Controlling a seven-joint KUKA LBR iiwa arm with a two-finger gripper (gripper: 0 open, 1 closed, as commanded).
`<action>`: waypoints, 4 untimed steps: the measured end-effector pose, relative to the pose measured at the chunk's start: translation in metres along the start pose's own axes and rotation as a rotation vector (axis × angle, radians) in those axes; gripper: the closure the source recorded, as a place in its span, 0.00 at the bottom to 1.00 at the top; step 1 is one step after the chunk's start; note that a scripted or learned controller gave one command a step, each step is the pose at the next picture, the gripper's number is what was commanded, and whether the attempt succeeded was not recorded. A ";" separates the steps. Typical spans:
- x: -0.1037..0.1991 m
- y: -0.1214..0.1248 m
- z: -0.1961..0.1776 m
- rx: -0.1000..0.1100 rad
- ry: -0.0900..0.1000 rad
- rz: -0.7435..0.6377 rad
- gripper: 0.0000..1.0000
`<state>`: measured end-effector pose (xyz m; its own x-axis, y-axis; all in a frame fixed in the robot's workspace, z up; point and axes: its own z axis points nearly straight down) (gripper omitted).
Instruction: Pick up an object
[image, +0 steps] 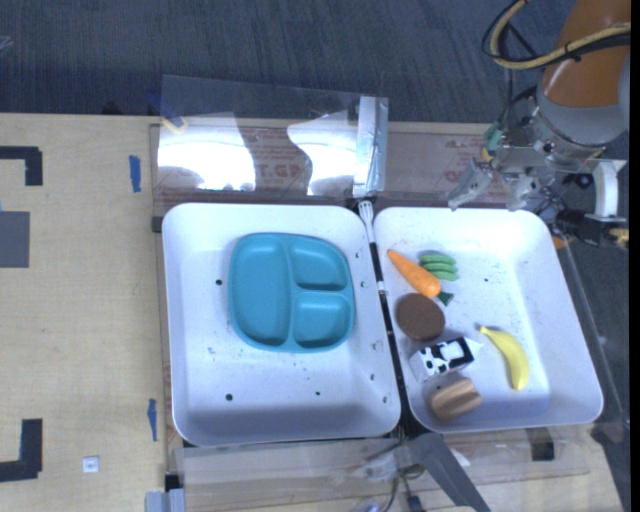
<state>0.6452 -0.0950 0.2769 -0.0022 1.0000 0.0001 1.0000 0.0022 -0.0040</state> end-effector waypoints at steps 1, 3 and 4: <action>0.056 -0.062 0.098 0.007 0.001 -0.119 0.00; 0.046 0.025 0.088 -0.012 0.000 -0.143 0.00; -0.002 0.009 0.178 -0.005 -0.001 -0.197 0.00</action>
<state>0.6537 -0.0972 0.0987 -0.1984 0.9801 -0.0003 0.9801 0.1984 0.0013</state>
